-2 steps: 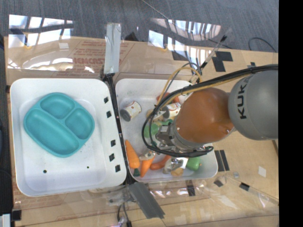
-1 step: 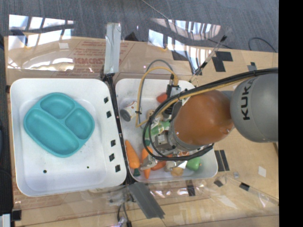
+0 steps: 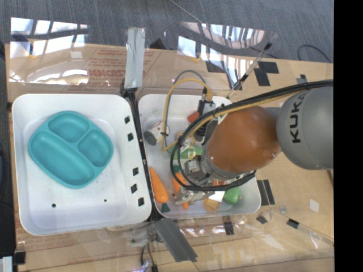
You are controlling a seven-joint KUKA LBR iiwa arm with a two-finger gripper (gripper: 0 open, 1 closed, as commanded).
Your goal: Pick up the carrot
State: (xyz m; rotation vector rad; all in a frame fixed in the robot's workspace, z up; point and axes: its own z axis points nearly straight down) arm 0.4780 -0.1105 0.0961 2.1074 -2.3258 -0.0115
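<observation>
The carrot (image 3: 159,186) lies in the right bin (image 3: 153,109) against its left wall. It is orange, with its green end (image 3: 165,207) pointing to the bin's front corner. My gripper (image 3: 189,192) hangs low over the front of this bin, just right of the carrot, under the orange band (image 3: 244,141) and a tangle of cables. Its tip is mostly hidden by the wrist. Small orange pieces (image 3: 179,180) show right beside it, and I cannot tell what they are. The carrot lies free on the bin floor.
A green toy (image 3: 231,196) and a pale yellow block (image 3: 212,204) sit at the right bin's front. A red item (image 3: 194,117) and a grey item (image 3: 151,136) lie farther back. The left bin (image 3: 34,208) holds a teal divided plate (image 3: 71,147).
</observation>
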